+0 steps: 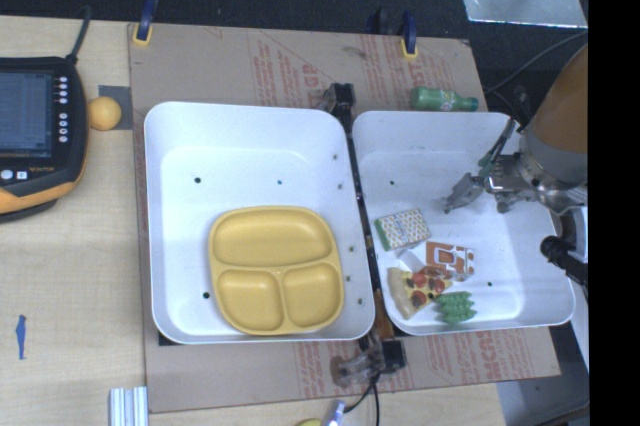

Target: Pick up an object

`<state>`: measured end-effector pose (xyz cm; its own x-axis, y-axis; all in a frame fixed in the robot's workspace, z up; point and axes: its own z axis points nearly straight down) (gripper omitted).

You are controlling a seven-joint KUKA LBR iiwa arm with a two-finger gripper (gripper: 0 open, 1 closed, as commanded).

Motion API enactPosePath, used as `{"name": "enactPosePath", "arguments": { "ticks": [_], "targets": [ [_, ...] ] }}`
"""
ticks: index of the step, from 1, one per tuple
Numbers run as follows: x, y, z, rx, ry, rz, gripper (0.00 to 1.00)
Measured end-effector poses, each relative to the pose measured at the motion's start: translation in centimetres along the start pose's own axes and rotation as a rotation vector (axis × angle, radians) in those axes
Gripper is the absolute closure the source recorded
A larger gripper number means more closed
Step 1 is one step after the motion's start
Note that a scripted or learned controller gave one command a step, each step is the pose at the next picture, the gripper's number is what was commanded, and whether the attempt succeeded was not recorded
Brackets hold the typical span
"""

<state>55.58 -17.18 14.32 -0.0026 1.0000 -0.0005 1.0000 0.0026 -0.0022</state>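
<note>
- Card (402, 227), a small patterned square, lies in the right bin (420, 139) near its left wall, about mid-depth, tilted a little.
- Just below and right of it sit 3 more pieces in a loose cluster: an orange-and-white toy (450, 259), a pizza slice (415, 289) and a green toy (456, 307), the last 2 close to the bin's front wall.
- Gripper (478, 191) hangs over the bin's upper right part, its 2 fingers spread apart with nothing between them; tips point toward the view's left.
- Key relation: the card lies left of and below the tips, near but apart, with bare white floor between. It looks like the closest target.
- Card's edges run at a slight slant to the bin walls, so the wrist likely needs a small turn to close across 1 pair of sides.
- Flat and thin, it may be hard to pinch; the chunkier orange-and-white toy could be an easier grab.
- Left bin (250, 134) holds a yellow 3-part tray (277, 267), well apart from the gripper.
- No lift has begun, by my reading; approach and descent remain.
</note>
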Motion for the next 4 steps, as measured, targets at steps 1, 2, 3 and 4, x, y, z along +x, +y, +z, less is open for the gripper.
{"name": "enactPosePath", "arguments": {
  "ticks": [1, 2, 3, 4],
  "targets": [
    [3.0, 4.7, -13.3, -0.002, 0.001, -0.001, 0.0],
    [5.1, 1.9, -4.7, 0.002, 0.001, 0.0, 0.0],
    [5.6, -7.0, 4.1, 0.002, 0.001, -0.003, 0.0],
    [-3.3, -1.4, -1.6, -0.001, 0.0, 0.0, 0.0]
  ]
}}
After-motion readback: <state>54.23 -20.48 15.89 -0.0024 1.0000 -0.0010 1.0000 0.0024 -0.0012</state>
